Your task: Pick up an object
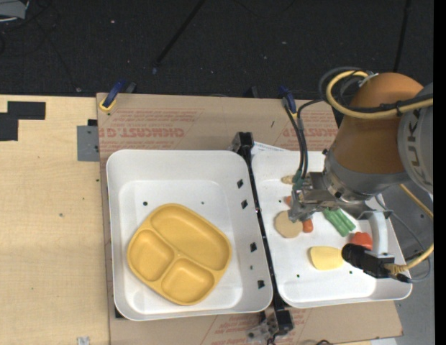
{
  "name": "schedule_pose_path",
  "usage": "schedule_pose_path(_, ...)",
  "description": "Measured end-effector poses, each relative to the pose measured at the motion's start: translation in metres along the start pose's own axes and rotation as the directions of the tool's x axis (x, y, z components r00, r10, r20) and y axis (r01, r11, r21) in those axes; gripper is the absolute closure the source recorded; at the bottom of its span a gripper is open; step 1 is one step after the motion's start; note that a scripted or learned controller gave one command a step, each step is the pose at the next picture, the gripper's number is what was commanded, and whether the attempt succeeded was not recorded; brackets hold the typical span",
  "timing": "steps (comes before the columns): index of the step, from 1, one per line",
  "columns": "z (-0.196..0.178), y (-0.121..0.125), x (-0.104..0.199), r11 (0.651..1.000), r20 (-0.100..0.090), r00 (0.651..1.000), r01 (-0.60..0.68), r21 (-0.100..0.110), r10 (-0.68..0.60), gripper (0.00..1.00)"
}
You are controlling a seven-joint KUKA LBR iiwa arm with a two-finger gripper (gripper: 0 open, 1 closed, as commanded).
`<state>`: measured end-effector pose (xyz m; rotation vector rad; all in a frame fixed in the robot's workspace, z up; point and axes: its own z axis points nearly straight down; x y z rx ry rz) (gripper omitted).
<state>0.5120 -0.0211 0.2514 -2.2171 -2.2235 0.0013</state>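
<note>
My gripper [301,208] hangs low over the right bin [291,282], near its left side. Just below it lie a tan round piece [285,226] and a small orange-red piece [308,226]. Right of the gripper a green stick-shaped item [340,222] lies at a slant. A pale yellow lump [324,257] rests toward the front of the bin, with a red-orange item [362,239] beyond it to the right. A small tan bit [288,180] sits at the back of the bin, behind the gripper.
The left bin [126,171] holds a yellow divided plate [178,252] with three compartments. A black divider [255,221] runs between the two bins. The arm's large orange and grey body [374,139] covers the right bin's far right part.
</note>
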Motion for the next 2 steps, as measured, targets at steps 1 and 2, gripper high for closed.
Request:
schedule_pose_path(1, 0.001, -0.003, 0.042, 1.0, 0.001, 1.0, 0.0, -0.001, 0.0, 1.0)
schedule_pose_path(2, 0.012, -0.001, 0.102, 1.0, 0.0, 1.0, 0.001, 0.0, -0.001, 1.0)
